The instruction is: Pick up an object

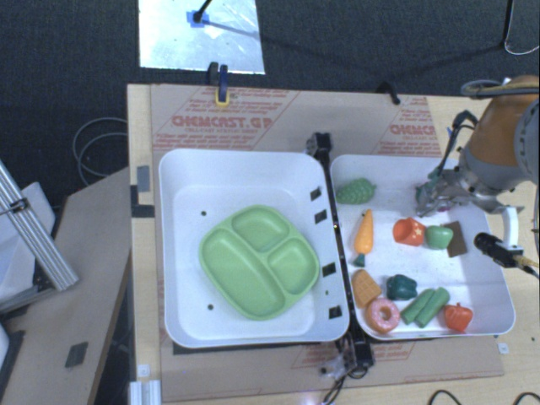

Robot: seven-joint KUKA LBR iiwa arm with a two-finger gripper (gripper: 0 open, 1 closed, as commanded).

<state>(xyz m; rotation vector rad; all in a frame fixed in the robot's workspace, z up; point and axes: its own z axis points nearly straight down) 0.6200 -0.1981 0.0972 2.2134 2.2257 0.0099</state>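
Dark carpet surrounded the bench (278, 108), whose brown board carried two shallow white bins side by side. We saw the left bin (186, 175) holding a pale green divided plate (258, 261), its long axis running from about ten o'clock to four o'clock. We found the toys in the right bin (498, 310). An orange carrot (364, 233) stood almost on the twelve-to-six line, its thin tip at twelve o'clock. At twelve o'clock from it lay a green leafy piece (355, 191). Toward three o'clock from the carrot sat a red-orange piece (408, 231), touching a light green piece (438, 238), with a small brown block (456, 240) just beside that. Along the near wall we noted a pink doughnut (385, 315), a tan wedge (365, 287) at its eleven o'clock, a dark green piece (402, 287), a pair of green pods (425, 305) lying from two o'clock down to eight o'clock, and a small red tomato-like piece (458, 316). The arm (502, 137) came in from three o'clock, its orange band above a grey wrist, bent down over the far right part of the right bin. Its gripper (433, 199) hung at twelve o'clock from the light green piece, near it; we could not tell whether they touched, and nothing showed between the tips. We could not tell how wide the pincer stood.
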